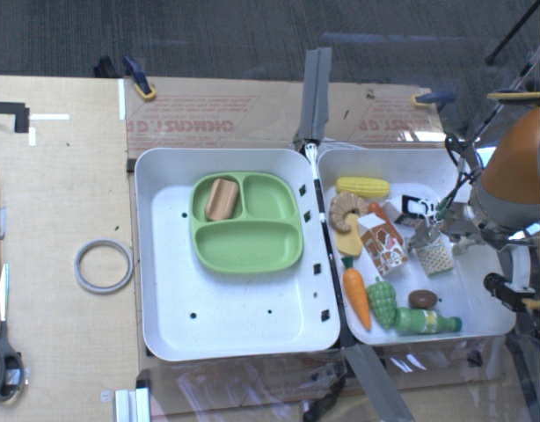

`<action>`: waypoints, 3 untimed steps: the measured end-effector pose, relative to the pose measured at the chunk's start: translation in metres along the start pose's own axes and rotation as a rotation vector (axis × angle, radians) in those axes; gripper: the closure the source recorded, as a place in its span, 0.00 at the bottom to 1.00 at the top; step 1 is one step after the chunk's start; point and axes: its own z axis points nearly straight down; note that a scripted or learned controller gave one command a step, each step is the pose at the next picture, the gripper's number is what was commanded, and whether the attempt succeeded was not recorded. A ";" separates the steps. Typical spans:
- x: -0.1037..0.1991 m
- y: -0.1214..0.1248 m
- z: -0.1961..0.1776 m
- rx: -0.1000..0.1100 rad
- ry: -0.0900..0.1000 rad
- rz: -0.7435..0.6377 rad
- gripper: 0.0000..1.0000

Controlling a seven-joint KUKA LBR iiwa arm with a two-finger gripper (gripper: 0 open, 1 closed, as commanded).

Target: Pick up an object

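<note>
1. Two white bins sit side by side on the surface [68,200]; the left bin [164,323] carries a green divided plate [248,244] with a brown roll [221,199] in its upper-left compartment, and the right bin [481,319] carries the clutter I am to pick from.
2. My arm [516,165] enters from the right and hangs over the right bin's right half; my pincer [439,227] is low among the items near a mesh-patterned piece [434,257]. I cannot tell how wide it stands, nor whether it has hold of anything.
3. Nearest candidate, in my judgement: the mesh-patterned piece, just below the pincer, with a small carton [383,243] just to its left.
4. Further candidates lie left and toward the near wall: corn cob [362,185], long axis across the bin; carrot [356,297], long axis running toward the near wall; green bottle [426,323], lying across.
5. Room is tight: items touch or crowd one another, so a neighbour may be nudged.
6. Off-bin items, well apart: a tape ring [104,265] and scissors [4,359].
</note>
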 end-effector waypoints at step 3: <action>0.089 0.030 -0.143 0.000 -0.002 0.138 1.00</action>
